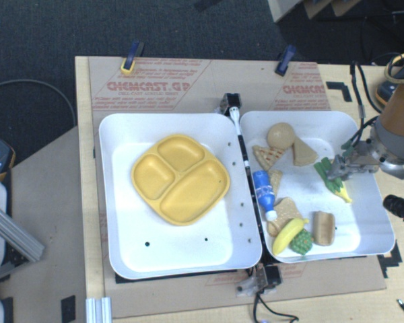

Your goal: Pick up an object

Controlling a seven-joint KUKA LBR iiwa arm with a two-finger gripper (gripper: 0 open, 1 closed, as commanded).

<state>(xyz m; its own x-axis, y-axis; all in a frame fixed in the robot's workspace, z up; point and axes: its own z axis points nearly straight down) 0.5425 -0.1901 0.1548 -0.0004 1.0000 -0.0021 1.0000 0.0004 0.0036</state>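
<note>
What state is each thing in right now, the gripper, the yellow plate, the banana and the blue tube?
gripper: low in the right bin, on a green and yellow toy.
yellow divided plate: flat, right way up, left bin.
banana: lying free, right bin.
blue tube: lying on its side by the divider.

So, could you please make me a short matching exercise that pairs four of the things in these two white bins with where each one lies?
Things:
1. yellow three-compartment plastic tray
2. blue tube with a white cap
3. round beige ball
4. yellow toy banana

Places:
A. near front edge of the right bin, beside a green toy
B. far part of the right bin
C. middle of the left bin
D. along the right bin's left wall, by the divider

Pairs: 1-C, 2-D, 3-B, 4-A
</note>
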